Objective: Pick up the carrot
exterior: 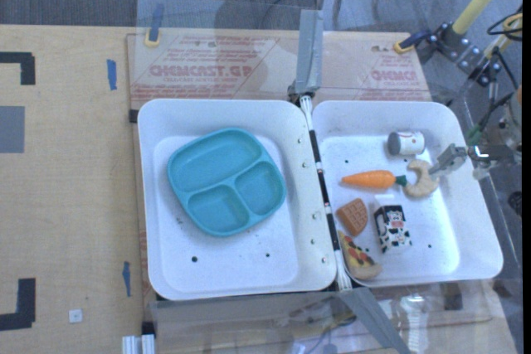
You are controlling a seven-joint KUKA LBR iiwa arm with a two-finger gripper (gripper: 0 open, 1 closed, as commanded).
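Note:
The orange carrot (369, 178) lies on its side in the right bin (440, 249), near the bin's middle. Its green tip points right and its narrow end points left toward the divider. A beige curved pastry (421, 181) lies just past the green tip, touching it or nearly so.
A small grey can (405, 143) lies behind the carrot. In front of the carrot are a brown waffle piece (353, 215), a cow-patterned carton (392, 229) and a yellowish food toy (361, 257). The left bin (166, 261) holds a teal divided plate (226, 180). A grey clip (450, 158) sits at the right bin's right rim.

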